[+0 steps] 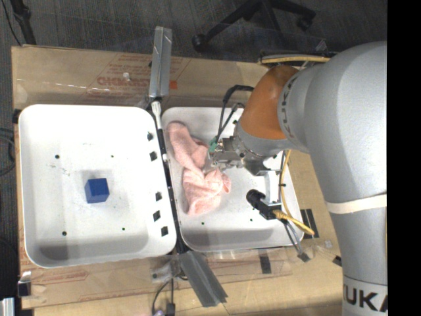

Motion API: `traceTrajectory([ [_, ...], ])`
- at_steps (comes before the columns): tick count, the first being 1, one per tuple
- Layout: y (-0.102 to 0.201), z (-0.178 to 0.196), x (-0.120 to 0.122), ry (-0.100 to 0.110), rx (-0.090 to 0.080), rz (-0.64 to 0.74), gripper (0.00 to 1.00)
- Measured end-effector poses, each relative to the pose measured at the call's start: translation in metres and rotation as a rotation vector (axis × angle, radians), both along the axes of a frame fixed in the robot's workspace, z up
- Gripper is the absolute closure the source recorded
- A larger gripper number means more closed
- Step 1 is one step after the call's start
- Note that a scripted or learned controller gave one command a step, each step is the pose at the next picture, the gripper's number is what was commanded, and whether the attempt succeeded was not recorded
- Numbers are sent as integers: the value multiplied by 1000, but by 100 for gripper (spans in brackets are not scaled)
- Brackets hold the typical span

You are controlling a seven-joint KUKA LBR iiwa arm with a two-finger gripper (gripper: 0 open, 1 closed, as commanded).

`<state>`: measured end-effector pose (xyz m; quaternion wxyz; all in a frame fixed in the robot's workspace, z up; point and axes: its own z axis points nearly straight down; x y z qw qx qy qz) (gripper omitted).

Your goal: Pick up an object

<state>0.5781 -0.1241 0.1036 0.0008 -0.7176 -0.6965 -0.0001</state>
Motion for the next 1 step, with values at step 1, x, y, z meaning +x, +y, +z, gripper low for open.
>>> traceTrajectory([
  [1, 27, 103, 53, 2, -1, 14, 100],
])
